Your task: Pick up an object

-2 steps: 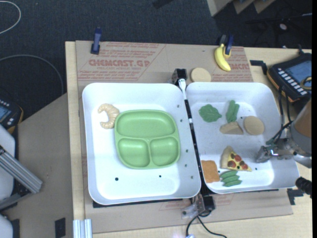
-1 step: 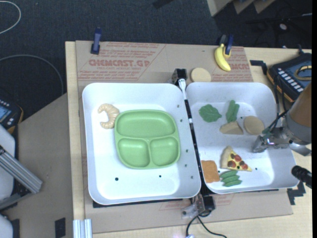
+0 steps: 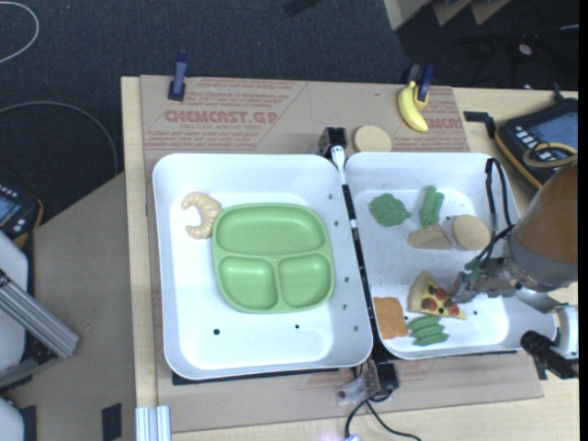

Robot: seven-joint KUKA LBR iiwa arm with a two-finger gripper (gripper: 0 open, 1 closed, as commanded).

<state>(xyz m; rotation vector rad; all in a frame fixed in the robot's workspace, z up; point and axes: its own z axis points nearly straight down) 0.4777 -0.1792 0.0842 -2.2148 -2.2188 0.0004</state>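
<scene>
The right bin (image 3: 487,331) holds several toy foods: a green leafy piece (image 3: 390,210), a green pod (image 3: 430,204), a tan bread-like piece (image 3: 429,238), a beige round piece (image 3: 469,231), a pizza slice (image 3: 432,297), an orange cracker (image 3: 390,316) and green beans (image 3: 426,330). My gripper (image 3: 466,286) is low in the right bin, right beside the pizza slice's right edge. The arm's wrist covers most of it. In the left bin, a green divided plate (image 3: 273,255) lies next to a croissant (image 3: 201,212).
On the cardboard behind the bins lie a banana (image 3: 412,108) and a tan disc (image 3: 372,139). Blue clamps (image 3: 178,75) hold the board's back edge. A black device (image 3: 542,141) sits at the far right. The left bin (image 3: 257,343) has bare floor along its front.
</scene>
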